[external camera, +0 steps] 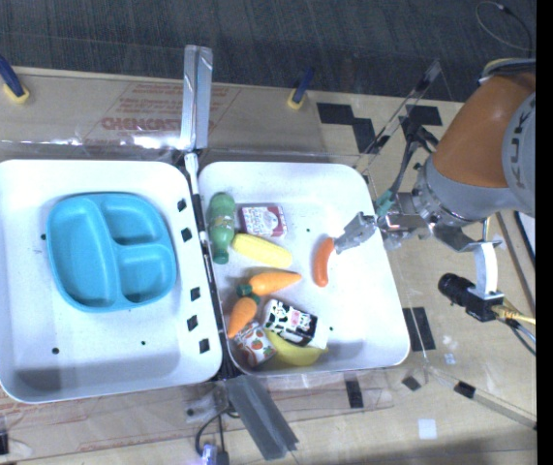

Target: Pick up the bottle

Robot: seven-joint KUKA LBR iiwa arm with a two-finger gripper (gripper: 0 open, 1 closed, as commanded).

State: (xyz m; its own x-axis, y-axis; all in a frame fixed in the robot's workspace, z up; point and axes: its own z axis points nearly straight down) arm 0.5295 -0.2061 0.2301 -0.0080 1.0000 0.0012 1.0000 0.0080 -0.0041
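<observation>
Although the gripper (pixel 355 232) hangs over the right side of the right bin (pixel 378 329), the green bottle (pixel 221 224) lies far to its left in the camera view, on its side against the wall that divides the two bins. I cannot tell how the gripper is set, because it looks like one blurred grey shape.

The bottle seems to be a small toy of hard plastic, so I judge it light and stiff, not fragile, but smooth and round, so it may roll or slip. The best place to hold it is probably across the wide body, not the narrow neck, which points toward the near side of the bin.

Room there is small. On the far side of the bottle from the gripper stands the dividing wall, just beside it. On the side toward the gripper, the pink carton (pixel 261 221) and the yellow banana (pixel 261 250) lie very near or touching it; I cannot tell which. Just left of the gripper lies the orange sausage (pixel 322 261), and lower left an orange carrot (pixel 274 281). A high path over these objects looks safer than a low one.
</observation>
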